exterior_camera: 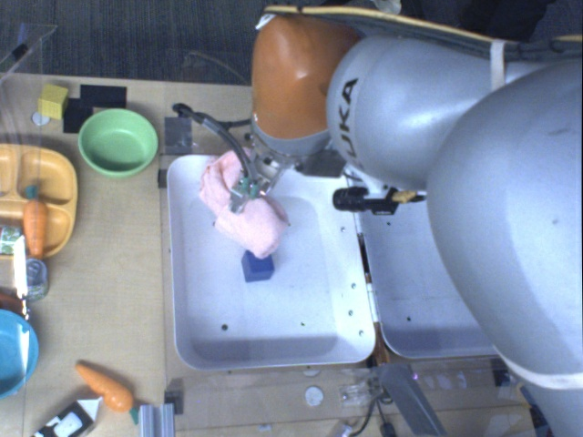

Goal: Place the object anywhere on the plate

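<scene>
One arm is reaching into the left bin [196,335], its gripper [244,189] sitting low over a pink cloth [250,218] bunched up in the bin's upper half. Gripper tips are pressing into or right against the cloth's top edge; can't tell how wide the tool is standing or whether any fabric is actually pinched, the wrist is blocking too much. A small blue block [259,267] is lying just below the gripper, touching the cloth's lower edge or nearly so.

Which item counts as the object isn't clear; cloth looks like the target since the tool is on it. Plate is uncertain too: a yellow divided tray [50,176] is sitting well off to the gripper's left, outside the bin, with a carrot [34,228] on it, and a green bowl [117,140] is up-left of the gripper. A blue dish [14,353] is showing at the far lower left.

Judging the step: grasping, transport not begun. Next move is calling for a firm closure on the cloth, a lift clear of the bin wall, then a long carry leftward. Loose fabric may be slipping or dragging the block.
</scene>
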